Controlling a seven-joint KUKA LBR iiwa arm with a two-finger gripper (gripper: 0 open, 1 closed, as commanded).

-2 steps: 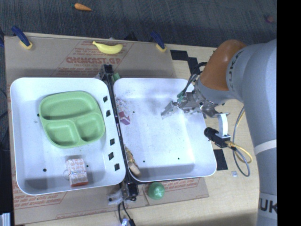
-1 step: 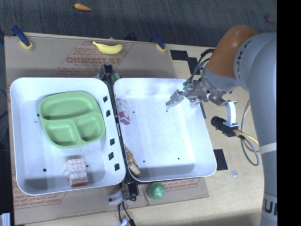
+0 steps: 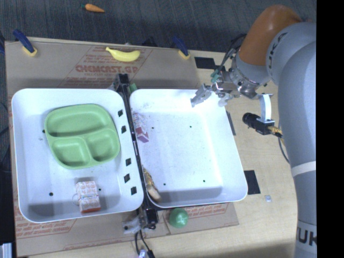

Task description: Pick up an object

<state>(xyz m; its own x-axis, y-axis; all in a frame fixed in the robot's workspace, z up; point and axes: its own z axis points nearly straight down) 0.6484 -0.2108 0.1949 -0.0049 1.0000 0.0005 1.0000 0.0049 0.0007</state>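
Observation:
My gripper (image 3: 202, 95) hangs over the far right corner of the right bin (image 3: 215, 144), pointing left, with nothing visibly held. Against that bin's left wall lies a red and white packet (image 3: 141, 127). A tan object (image 3: 151, 188) rests in its near left corner. In the left bin (image 3: 21, 144) a green divided tray (image 3: 81, 135) lies flat, and a small wrapped box (image 3: 87, 195) sits near the front wall. All of these are well away from the gripper.
A yellow banana (image 3: 123, 54) lies on the cardboard behind the bins. A green ball (image 3: 178, 217) sits on the bench in front of the right bin. An orange carrot (image 3: 94, 7) is on the floor beyond. Blue clamps (image 3: 24, 42) hold the cardboard's far edge.

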